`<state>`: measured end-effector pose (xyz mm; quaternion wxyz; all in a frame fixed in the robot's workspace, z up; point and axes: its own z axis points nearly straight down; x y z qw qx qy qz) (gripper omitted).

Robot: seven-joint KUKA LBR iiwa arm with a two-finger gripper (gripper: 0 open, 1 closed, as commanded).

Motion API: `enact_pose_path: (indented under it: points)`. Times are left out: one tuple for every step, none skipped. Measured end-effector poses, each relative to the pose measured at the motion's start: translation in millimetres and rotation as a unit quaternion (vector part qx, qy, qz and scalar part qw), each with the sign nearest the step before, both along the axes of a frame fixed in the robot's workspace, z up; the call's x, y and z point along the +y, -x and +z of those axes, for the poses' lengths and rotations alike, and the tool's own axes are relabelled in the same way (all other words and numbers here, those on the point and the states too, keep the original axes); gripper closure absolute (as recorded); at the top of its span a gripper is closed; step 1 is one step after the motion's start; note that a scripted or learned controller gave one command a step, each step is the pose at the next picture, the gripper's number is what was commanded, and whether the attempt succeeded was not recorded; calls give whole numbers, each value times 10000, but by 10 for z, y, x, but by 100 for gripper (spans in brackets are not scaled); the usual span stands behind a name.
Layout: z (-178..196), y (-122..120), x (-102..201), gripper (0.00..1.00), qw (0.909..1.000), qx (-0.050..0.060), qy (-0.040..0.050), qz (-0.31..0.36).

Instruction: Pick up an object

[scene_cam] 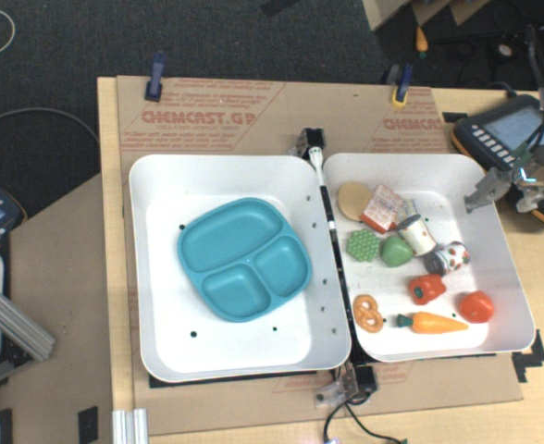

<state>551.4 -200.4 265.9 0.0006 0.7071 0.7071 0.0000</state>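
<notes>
The toy foods, a carrot (434,322) and tomato (476,306) among them, lay crowded in the right bin (496,248), probably for easy reach of the jaws at its upper-right rim, whose open or closed state I could not tell.

Grey metal fingers (488,189), seemingly with dark cabling.

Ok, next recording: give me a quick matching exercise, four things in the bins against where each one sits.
Things:
1. teal divided plate
2. carrot
3. pretzel
4. round tan cookie

Places:
A. right bin, far end near the divider
B. left bin, middle
C. right bin, near edge, beside the tomato
D. right bin, near corner by the divider

Pairs: 1-B, 2-C, 3-D, 4-A
</notes>
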Motion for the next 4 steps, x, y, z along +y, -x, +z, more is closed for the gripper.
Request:
enact_pose_path:
  points:
    - [-871,481,-249,0,10000,57,-19,-27]
    - [-1847,716,-157,0,9999,35,-94,34]
    - [-1711,710,-202,100,10000,0,-24,14]
    - [-598,710,376,100,10000,-30,4,26]
